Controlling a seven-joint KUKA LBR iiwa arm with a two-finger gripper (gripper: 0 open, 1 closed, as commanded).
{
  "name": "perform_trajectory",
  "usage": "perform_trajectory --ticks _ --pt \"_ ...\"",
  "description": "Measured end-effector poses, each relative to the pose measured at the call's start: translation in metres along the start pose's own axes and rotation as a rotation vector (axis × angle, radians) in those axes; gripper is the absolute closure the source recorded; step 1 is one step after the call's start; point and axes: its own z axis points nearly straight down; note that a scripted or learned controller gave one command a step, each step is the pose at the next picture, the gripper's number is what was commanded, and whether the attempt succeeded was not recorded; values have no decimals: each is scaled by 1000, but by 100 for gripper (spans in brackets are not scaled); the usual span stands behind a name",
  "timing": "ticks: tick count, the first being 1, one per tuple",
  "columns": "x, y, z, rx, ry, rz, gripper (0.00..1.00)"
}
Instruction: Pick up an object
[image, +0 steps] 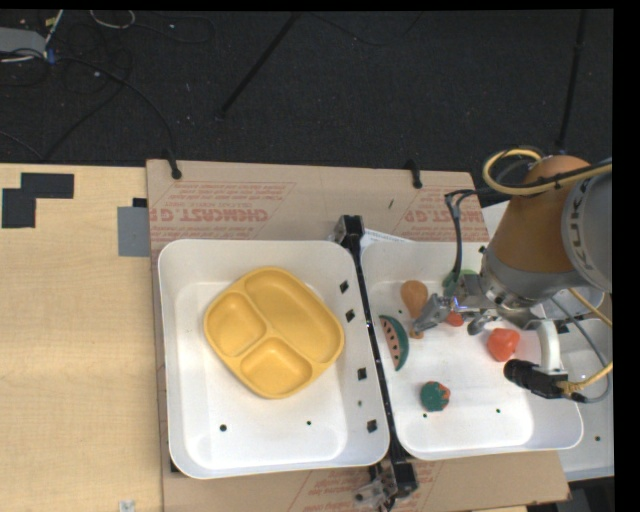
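Note:
My gripper (455, 318) is low in the right bin (560, 430), just under the orange band of the arm. It is open, with its two grey fingers (430, 314) spread apart. A small red piece (455, 319) shows between them; I cannot tell whether they touch it. A tan egg-shaped object (414, 296) lies just left of the gripper. A watermelon slice (397, 342) rests against the bin's left wall. To the gripper's right lies a red object (503, 344), and a green and red ball (434, 396) sits nearer the front.
The left bin (190, 400) holds a yellow divided plate (272, 330). A black divider (368, 340) runs between the bins. Cables (545, 380) hang by the arm at the right bin's right side.

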Motion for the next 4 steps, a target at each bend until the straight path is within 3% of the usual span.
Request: perform_trajectory --ticks 1,2,4 --pt "1 -1 54 0 0 0 0" --pt "0 -1 41 -2 0 4 100" --pt "11 6 -57 -10 -2 -2 100"
